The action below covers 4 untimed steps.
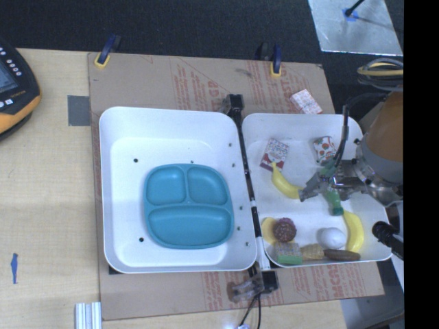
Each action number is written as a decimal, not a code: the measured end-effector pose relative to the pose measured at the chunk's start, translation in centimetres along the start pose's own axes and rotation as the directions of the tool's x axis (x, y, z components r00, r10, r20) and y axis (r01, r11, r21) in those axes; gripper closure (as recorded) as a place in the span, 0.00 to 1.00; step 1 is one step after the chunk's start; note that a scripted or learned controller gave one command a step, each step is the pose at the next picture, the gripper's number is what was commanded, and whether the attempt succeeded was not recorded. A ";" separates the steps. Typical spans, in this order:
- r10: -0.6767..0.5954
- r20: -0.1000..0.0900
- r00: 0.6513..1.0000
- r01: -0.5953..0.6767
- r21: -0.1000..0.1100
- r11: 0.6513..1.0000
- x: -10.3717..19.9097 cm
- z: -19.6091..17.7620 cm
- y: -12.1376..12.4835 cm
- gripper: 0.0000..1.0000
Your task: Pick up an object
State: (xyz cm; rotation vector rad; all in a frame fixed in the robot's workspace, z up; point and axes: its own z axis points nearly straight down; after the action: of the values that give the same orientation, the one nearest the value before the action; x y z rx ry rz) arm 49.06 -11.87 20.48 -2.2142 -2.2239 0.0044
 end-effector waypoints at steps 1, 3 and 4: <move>0.005 0.004 1.000 -0.005 0.001 1.000 -9.9 9.8 4.2 0.00; -0.004 0.002 1.000 0.004 -0.010 1.000 -7.2 2.0 8.6 1.00; 0.000 0.000 1.000 0.000 -0.002 1.000 -7.3 2.4 8.3 0.00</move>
State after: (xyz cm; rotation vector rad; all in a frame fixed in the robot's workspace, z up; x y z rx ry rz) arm 57.36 -19.17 18.08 -2.2156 -2.2246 0.0023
